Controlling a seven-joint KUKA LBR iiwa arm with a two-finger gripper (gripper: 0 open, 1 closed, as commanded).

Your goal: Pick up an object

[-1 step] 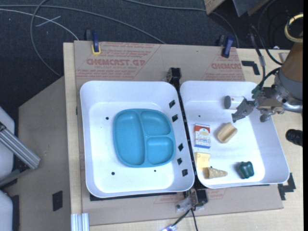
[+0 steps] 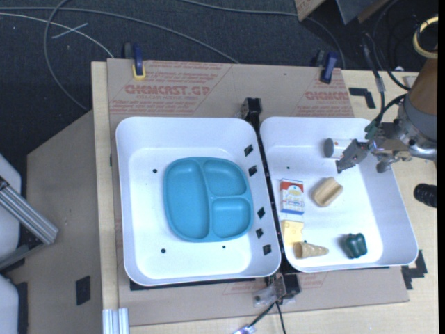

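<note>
1. My pincer point(image 2: 363, 153) hangs over the far right part of the right bin point(image 2: 389, 207), with my arm reaching in from the right.
2. I cannot tell how far the pincer is open, nor whether it has hold of anything.
3. A small grey round thing point(image 2: 327, 147) lies just beside the pincer, near the bin's far wall.
4. Toward the middle of that bin lie a tan bread roll point(image 2: 327, 191) and, just beside it, a small red and white card point(image 2: 292, 195).
5. Nearer the front edge are a yellow wedge point(image 2: 293, 229), a pale cone point(image 2: 309, 250) touching it, and a green pepper point(image 2: 354, 245) apart from both.
6. The left bin point(image 2: 135, 186) holds a blue divided plate point(image 2: 207, 199).
7. Both bins sit side by side on the worktop point(image 2: 174, 85).
</note>
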